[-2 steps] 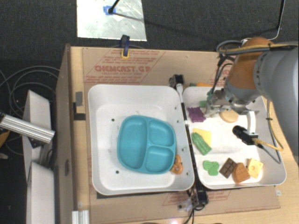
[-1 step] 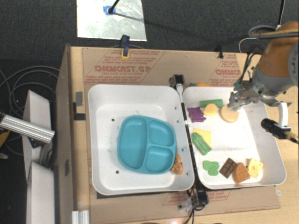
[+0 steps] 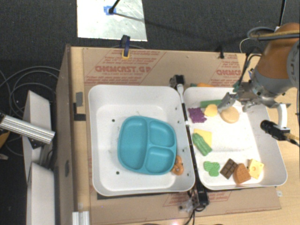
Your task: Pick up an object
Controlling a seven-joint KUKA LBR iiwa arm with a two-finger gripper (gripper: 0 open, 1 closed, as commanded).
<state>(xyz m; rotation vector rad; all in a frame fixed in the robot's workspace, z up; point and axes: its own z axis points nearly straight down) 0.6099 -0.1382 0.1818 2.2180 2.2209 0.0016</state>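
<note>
Camera view, slanted down on the bench. Landmark: the blue divided plate [image 3: 146, 145], lying tilted in the left white bin [image 3: 101, 139], toward that bin's near right part.

Just off the plate's near right corner, against the left bin's wall, sits a small orange-brown pretzel-like piece [image 3: 177, 166].

Right of the plate, across the divider between the bins, is the right white bin [image 3: 272, 172] with a scatter of toy food. Closest to the plate: a yellow wedge [image 3: 203, 136] touching a green pickle-like piece [image 3: 202, 146] below it. Up and right of the plate: a purple bunch [image 3: 197, 115], then a yellow rounded piece [image 3: 211, 110] with a green strip [image 3: 209, 103] just behind it. Further right, a tan round piece [image 3: 229, 115].

Down and right of the plate, along the right bin's near edge: a green leafy piece [image 3: 212, 168], a dark brown chocolate-like block [image 3: 228, 168], an orange-brown piece [image 3: 242, 174] touching it, and a yellow cheese-like piece [image 3: 255, 168] farthest out. An orange item [image 3: 205, 85] lies on the cardboard behind the right bin.

The gripper [image 3: 236, 102] sits well to the plate's upper right, over the far part of the right bin, just above the tan round piece. Fingers look spread apart, one toward the yellow rounded piece, one to the right; nothing visibly between them. Whether a tip touches the tan piece cannot be told. Grey arm with orange band [image 3: 277, 55] enters from the right.
</note>
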